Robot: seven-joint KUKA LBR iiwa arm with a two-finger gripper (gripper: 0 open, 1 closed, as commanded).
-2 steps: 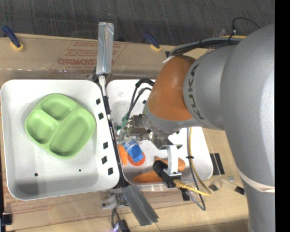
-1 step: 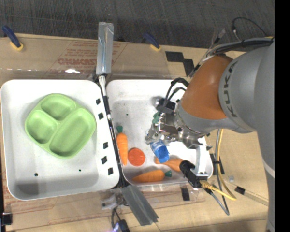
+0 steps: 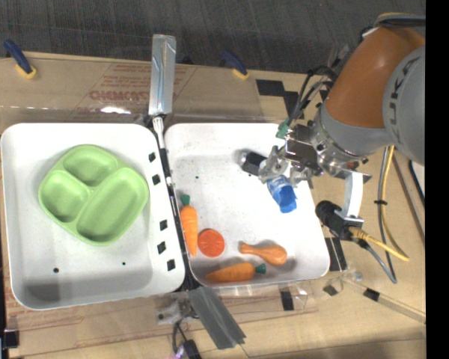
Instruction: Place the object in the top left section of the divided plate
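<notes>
Dark grey floor (image 3: 97,6) up top, then brown cardboard-covered bench (image 3: 75,88) carrying two shallow white bins side by side, split by a shiny metal strip (image 3: 162,73). Two blue clamps (image 3: 19,58) (image 3: 234,62) pinned along the far edge of the cardboard.

Hard to read at the grey arm with the orange band (image 3: 374,73): reaching in from the right, cut off at the frame edge, wrist a tangle of cables and brackets. Gripper (image 3: 283,172) poised over the right white bin (image 3: 209,137), but open or closed? Cannot tell, too much hardware in the way. Small blue bottle-like object (image 3: 284,198) right at the gripper's tip, top end lost in the metalwork, tilted, over the bin's right half; gripped or merely touching, not clear. Dark rounded object (image 3: 248,161) just left of the gripper, shape impossible to make out.

Left white bin (image 3: 15,275): holding one light green three-section plastic plate (image 3: 93,193), well apart from the blue object.

Right bin, near edge: upright orange toy carrot (image 3: 188,229) against the left wall, round orange disc (image 3: 211,243) just beside it, tan drumstick-shaped toy (image 3: 266,252) to the right, second orange carrot (image 3: 230,273) lying flat along the near wall.
</notes>
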